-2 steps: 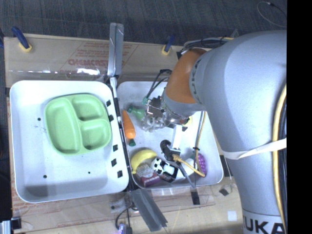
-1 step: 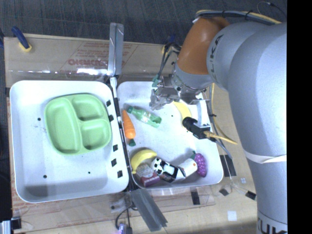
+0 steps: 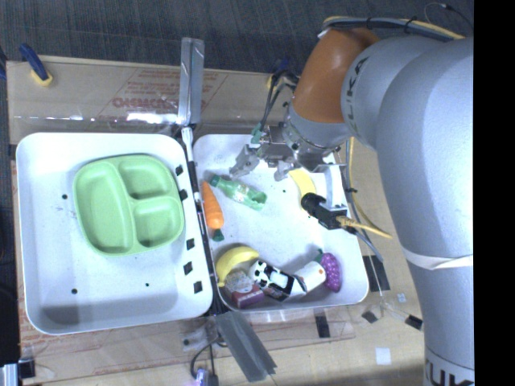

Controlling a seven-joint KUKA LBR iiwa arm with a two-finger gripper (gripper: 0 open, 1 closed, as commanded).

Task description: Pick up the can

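Observation:
The can (image 3: 244,291), dark red with a silvery top, lies in the front left corner of the right bin (image 3: 348,252). It is wedged between a yellow fruit (image 3: 233,258) and a black-and-white cow-patterned toy (image 3: 272,280). My gripper (image 3: 261,167) hangs over the back of the same bin, far from the can. Its fingers (image 3: 242,166) are spread open with nothing between them. A green bottle (image 3: 240,190) lies just in front of the fingertips.
A carrot (image 3: 212,208) lies along the right bin's left wall. A banana (image 3: 302,182) sits beside the gripper. A purple fruit (image 3: 331,271) and a white-and-red item (image 3: 311,277) lie at the front right. The left bin (image 3: 40,240) holds a green divided plate (image 3: 129,203).

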